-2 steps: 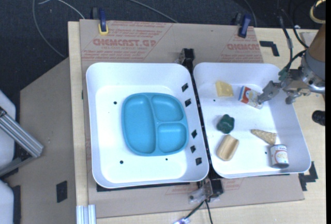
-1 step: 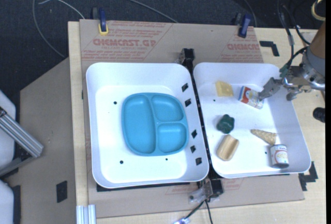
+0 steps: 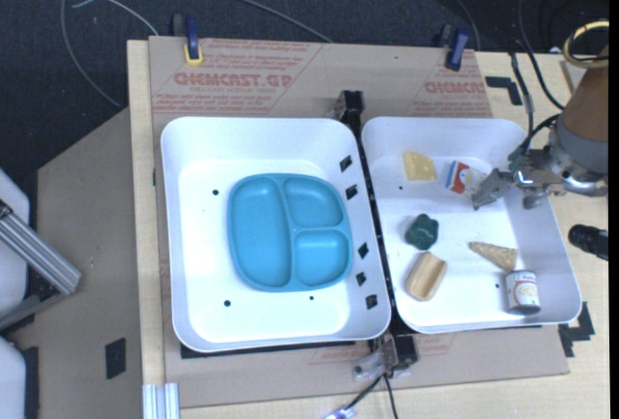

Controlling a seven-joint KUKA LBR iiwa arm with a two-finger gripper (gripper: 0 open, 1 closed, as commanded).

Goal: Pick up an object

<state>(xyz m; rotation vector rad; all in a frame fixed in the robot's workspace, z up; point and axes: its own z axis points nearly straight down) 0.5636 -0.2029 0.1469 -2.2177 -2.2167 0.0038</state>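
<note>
Hovering over the right bin's [image 3: 542, 214] far right edge, the gripper [image 3: 510, 187] is showing fingers [image 3: 486, 192] spread, pinching nothing; open floor is lying beneath it.

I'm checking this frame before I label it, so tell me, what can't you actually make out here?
- Arm: cut off by the camera view's right edge.
- Gripper: too small and blurred to tell whether its fingers are open or shut.
- Small can and red and white packet: label print too small to read.
- Dark green object: too small to identify.
</note>
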